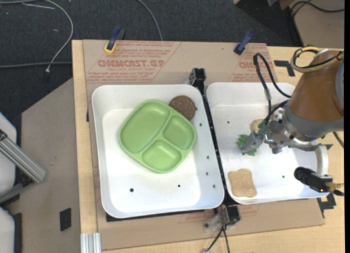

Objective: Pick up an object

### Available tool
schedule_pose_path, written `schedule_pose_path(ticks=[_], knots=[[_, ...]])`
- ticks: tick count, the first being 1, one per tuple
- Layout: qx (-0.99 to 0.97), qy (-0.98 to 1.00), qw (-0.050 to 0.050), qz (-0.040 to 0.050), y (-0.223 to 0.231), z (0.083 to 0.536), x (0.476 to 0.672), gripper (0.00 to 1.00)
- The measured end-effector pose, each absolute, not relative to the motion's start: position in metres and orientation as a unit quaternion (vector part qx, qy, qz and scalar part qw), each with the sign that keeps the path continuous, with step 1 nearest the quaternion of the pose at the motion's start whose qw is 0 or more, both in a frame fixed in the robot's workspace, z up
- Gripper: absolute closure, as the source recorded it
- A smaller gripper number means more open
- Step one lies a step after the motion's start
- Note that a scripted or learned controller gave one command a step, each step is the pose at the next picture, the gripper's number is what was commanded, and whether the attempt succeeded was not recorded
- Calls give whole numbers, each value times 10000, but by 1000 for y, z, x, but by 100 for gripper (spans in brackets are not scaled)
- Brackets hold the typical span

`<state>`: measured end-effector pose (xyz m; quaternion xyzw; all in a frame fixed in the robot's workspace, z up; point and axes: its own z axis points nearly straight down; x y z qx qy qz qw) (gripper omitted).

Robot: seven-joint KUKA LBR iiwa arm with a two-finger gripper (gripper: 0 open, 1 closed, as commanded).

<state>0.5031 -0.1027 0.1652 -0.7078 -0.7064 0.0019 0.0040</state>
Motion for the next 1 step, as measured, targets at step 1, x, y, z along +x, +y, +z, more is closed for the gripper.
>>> schedule_pose_path(ticks=[1], knots=[[-7073,-7069,45,19,-97,117,494,0]])
